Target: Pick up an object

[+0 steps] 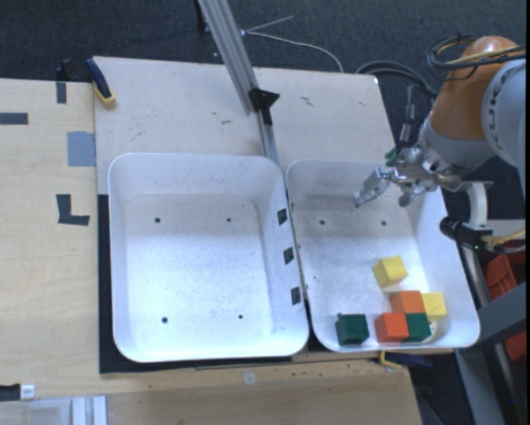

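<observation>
Down in the near right corner of the right bin [441,237] lies the pile of blocks that the task could draw from. A yellow block [389,271] sits a little apart, farther up the bin floor than the rest. Nearer the rim, an orange block [409,301] and a second, smaller yellow block [434,305] touch each other, with a red-orange block [391,327] and a green block [418,326] pressed against them on the near side. A darker green block [352,329] stands just left of that cluster, close to the bin's near wall.

The gripper [384,190] hangs over the far part of the same bin, well apart from all the blocks. Its fingers [367,192] are spread and slant down toward the left, with nothing between them. Behind it, the grey arm with its orange band [466,87] comes in from the right.

The left bin [123,237] lies just beside the right one, their walls touching along the middle, where small dark tabs show. Both bins rest on a pale bench [158,104]. A metal rail [234,51] slants from the far edge down to the seam between the bins. A blue and yellow clamp [100,81] sits at the bench's far left corner, and black cables [397,69] loop at the far right.
</observation>
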`<state>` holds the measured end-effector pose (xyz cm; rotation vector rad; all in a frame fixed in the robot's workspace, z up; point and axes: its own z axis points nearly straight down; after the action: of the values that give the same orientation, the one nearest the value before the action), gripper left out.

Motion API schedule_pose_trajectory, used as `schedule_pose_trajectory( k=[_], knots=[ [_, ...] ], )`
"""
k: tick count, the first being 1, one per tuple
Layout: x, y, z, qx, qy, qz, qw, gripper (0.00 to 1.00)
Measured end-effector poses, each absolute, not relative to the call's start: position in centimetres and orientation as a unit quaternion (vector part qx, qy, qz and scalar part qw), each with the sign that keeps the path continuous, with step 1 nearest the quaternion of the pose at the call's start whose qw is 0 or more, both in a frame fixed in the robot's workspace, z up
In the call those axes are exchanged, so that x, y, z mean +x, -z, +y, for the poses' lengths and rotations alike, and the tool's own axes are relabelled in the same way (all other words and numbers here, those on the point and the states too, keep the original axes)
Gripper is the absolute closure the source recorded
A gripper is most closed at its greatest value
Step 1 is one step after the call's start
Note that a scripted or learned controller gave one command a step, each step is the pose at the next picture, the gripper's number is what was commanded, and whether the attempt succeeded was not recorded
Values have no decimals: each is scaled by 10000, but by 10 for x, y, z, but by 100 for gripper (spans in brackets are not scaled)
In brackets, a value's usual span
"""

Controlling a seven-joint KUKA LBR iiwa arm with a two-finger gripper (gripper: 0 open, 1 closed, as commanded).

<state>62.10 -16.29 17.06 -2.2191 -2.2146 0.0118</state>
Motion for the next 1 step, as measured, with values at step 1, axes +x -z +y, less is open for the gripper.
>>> schedule_pose_trajectory(
  k=[1],
  knots=[
    [552, -88, -199, -7087, -24, -7055, 32, 0]
  ],
)
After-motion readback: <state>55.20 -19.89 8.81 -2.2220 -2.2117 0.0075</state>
